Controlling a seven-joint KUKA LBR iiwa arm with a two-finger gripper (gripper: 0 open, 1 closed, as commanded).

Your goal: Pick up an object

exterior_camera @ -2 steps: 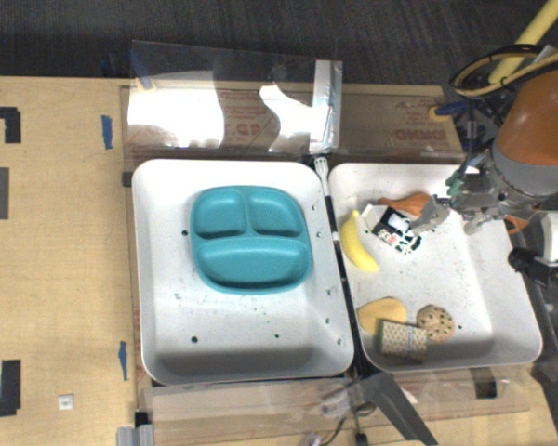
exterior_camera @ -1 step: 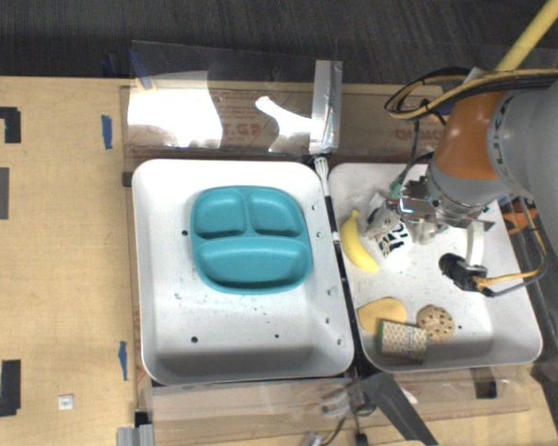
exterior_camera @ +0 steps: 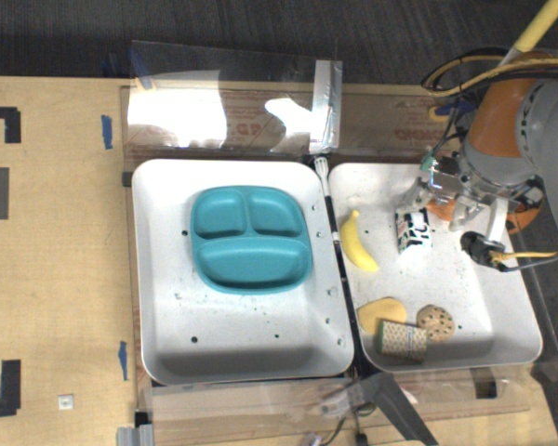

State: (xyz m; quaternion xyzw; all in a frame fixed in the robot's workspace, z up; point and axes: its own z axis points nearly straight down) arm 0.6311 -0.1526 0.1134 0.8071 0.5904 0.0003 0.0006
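Observation:
The right bin [exterior_camera: 502, 314] holds a yellow banana [exterior_camera: 357, 242] near its left wall. A black-and-white patterned object [exterior_camera: 412, 230] sits toward its middle. At the front lie a yellow slab [exterior_camera: 381, 311], a round speckled cookie [exterior_camera: 435, 321] and a small striped cylinder [exterior_camera: 402, 340]. My gripper [exterior_camera: 439, 196] hangs over the bin's back right part, just up and right of the black-and-white object. The grey arm with its orange band [exterior_camera: 502, 124] reaches in from the right. From this angle I cannot make out whether the gripper touches the object.
A teal divided plate [exterior_camera: 251, 238] lies in the left bin [exterior_camera: 167, 333]. The bins' shared wall [exterior_camera: 335, 258] runs close by the banana. Cables [exterior_camera: 502, 254] hang off the wrist over the right bin's right side. A clear plastic sheet [exterior_camera: 232, 110] stands behind the bins.

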